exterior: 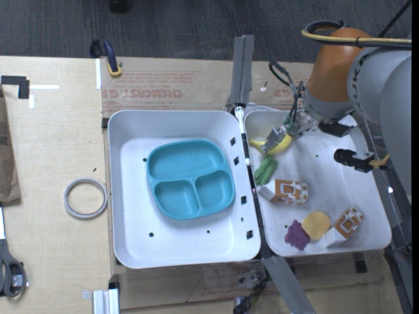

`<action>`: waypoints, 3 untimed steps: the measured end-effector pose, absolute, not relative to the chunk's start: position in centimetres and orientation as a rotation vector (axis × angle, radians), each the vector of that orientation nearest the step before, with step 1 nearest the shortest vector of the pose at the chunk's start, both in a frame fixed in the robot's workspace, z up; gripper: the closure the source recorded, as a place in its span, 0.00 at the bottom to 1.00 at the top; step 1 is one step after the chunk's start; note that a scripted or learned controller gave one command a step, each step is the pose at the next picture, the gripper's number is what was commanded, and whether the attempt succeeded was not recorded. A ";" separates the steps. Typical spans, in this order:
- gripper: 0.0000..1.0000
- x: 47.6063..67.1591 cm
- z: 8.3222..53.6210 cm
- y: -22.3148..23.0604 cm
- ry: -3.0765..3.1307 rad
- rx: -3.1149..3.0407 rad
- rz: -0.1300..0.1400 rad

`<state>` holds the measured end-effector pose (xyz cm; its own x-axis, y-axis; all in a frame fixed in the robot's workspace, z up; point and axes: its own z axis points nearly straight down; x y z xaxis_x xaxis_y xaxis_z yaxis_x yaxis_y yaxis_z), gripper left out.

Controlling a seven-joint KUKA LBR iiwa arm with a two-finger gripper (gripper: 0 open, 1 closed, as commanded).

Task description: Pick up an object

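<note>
Nearest in the right shallow white plastic bin (373, 231) lie a knobbly purple toy grape bunch (296, 235), a round yellow toy (316, 224) and two small orange-and-white printed cartons (348, 222), the second (290, 191) a little farther back. Beyond them a green leafy toy vegetable (266, 169) lies slantwise. Farther still, the curved yellow toy banana (277, 144) runs left to right beside the bin's left wall, at the gripper (283, 136); whether the jaws are spread or pinching it cannot be told. The left white bin (124, 195) carries one smooth blue three-compartment plastic tray (190, 178). A grey ring (86, 197) rests on the pale wooden worktop (46, 149).
</note>
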<state>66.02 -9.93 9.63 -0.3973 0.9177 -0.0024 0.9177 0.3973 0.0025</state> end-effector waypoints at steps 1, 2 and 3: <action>1.00 66.0 10.6 -10.1 2.618 1.728 0.001; 1.00 65.9 11.0 -12.2 2.668 1.653 0.000; 1.00 66.0 12.0 -12.4 2.663 1.656 0.001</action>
